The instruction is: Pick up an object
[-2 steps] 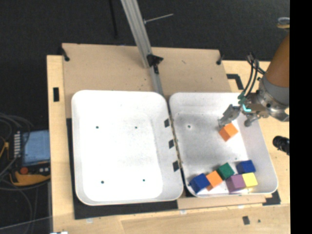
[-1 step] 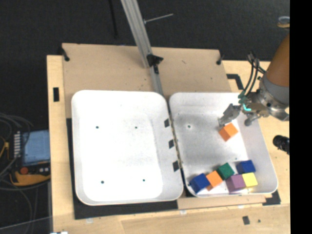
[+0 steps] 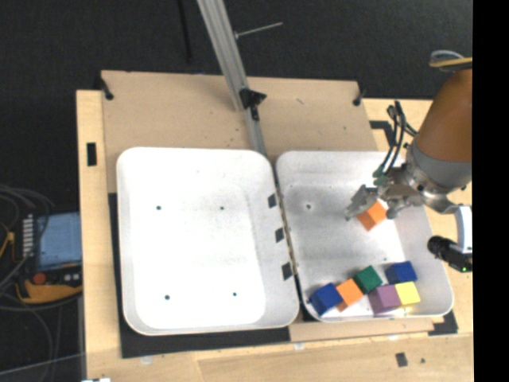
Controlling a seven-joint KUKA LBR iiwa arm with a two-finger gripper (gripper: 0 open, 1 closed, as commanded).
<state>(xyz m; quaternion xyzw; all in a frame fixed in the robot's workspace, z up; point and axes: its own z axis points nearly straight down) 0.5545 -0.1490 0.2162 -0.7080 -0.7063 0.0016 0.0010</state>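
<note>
fingers (image 3: 359, 200) shut on orange block (image 3: 371, 216) (tilted) | gripper (image 3: 371, 205) over rt bin (image 3: 318, 183) | arm (image 3: 445, 130) reaching in from rt

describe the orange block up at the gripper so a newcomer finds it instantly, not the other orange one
Start at the right bin, the one the arm reaches into. Follow the arm to the gripper near that bin's upper right; the orange block sits between its fingers, tilted. Unlike the second orange block, which lies in the cluster of blocks along the bin's near edge, this one is alone, well apart from them.

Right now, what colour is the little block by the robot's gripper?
Orange. The small orange block sits at the gripper, clearest from the overhead camera view.
</note>
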